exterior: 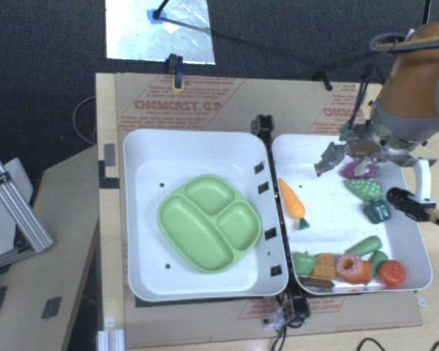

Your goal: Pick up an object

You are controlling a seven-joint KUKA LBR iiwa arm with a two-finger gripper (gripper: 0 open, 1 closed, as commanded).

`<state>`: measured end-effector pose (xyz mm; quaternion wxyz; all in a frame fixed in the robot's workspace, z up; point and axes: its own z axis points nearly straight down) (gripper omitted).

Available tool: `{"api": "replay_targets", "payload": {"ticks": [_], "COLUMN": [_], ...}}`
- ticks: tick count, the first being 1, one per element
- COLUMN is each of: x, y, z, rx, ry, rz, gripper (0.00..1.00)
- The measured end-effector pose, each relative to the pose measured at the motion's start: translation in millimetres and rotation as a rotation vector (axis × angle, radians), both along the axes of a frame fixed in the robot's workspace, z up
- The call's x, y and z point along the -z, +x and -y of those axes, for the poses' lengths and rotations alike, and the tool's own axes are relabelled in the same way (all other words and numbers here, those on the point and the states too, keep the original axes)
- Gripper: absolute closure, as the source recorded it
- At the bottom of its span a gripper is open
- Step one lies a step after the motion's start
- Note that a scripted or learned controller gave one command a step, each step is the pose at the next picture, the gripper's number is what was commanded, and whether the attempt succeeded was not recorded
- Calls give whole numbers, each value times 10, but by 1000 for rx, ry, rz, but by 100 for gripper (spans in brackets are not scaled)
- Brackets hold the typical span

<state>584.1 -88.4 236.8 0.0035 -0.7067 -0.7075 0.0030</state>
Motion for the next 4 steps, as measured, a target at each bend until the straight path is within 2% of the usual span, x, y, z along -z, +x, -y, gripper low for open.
{"api": "replay_targets", "payload": {"ticks": [1, 3, 4], "x": [-55, 1202, 1528], "y": [22, -13, -2], "z": [-1, -35, -43], "rx": [-2, 0, -1], "ry": [-1, 0, 0], "rz": [11, 5, 11], "gripper": [0, 0, 0]}}
